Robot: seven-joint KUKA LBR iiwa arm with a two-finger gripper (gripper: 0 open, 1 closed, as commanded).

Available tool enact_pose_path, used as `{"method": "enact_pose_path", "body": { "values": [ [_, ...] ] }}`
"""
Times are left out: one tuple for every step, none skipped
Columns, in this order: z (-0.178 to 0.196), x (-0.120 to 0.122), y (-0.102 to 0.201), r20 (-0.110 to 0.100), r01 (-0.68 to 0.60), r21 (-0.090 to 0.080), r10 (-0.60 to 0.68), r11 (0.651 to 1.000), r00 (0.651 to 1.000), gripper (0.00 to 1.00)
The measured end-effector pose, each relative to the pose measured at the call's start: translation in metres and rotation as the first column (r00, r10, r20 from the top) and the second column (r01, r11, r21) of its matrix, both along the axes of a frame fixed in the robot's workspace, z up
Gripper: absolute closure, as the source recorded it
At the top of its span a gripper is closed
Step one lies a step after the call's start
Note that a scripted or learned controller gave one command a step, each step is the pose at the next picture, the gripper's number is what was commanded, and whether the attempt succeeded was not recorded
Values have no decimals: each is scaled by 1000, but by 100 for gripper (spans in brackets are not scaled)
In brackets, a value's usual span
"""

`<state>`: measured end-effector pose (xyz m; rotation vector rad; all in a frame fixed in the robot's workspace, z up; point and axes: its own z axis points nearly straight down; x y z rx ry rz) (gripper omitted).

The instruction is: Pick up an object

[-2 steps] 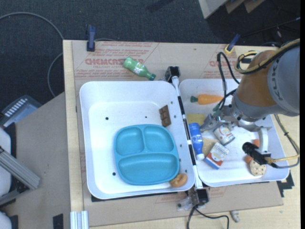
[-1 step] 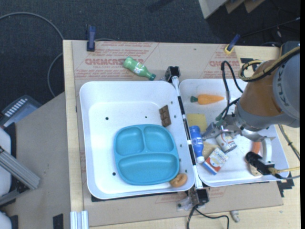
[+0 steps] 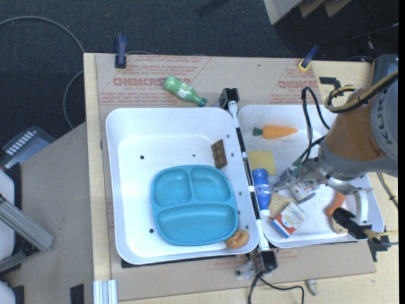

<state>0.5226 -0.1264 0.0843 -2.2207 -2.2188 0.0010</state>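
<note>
Silvery and compact, the claw (image 3: 299, 181) hangs low over the middle of the right bin (image 3: 288, 114), at the end of the grey and orange arm (image 3: 354, 138) that comes in from the right. From this angle I cannot tell whether it is parted or closed, and nothing can be seen gripped in it. It sits just beside a tan, flat piece (image 3: 277, 202) and just above a small white carton (image 3: 289, 219) with red and blue print. Whether it touches either one I cannot make out.

A blue bottle (image 3: 261, 187) lies along the bin's left wall, close to the claw's left side. A yellow square (image 3: 261, 161) lies flat just beyond the bottle's top end. A toy carrot (image 3: 275, 132) rests near the far wall, well apart from the claw, with bare white floor between them. An orange object (image 3: 335, 202) pokes out near the right wall, partly covered by the arm.

The left bin (image 3: 164, 144) has more room: its far half is bare. A blue divided plate (image 3: 193, 204) fills the near half, a brown chocolate bar (image 3: 219, 154) leans by the right wall, and a brown ring-shaped pastry (image 3: 238, 238) sits in the near right corner. A green bottle (image 3: 184, 90) lies on the bench (image 3: 152, 68) beyond the left bin.
</note>
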Motion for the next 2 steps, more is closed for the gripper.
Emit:
{"method": "enact_pose_path", "body": {
  "values": [
    [11,1,0,4,0,0,0,1000,1000,100],
    [100,9,90,2,-2,-1,2,1000,1000,100]
  ]
}}
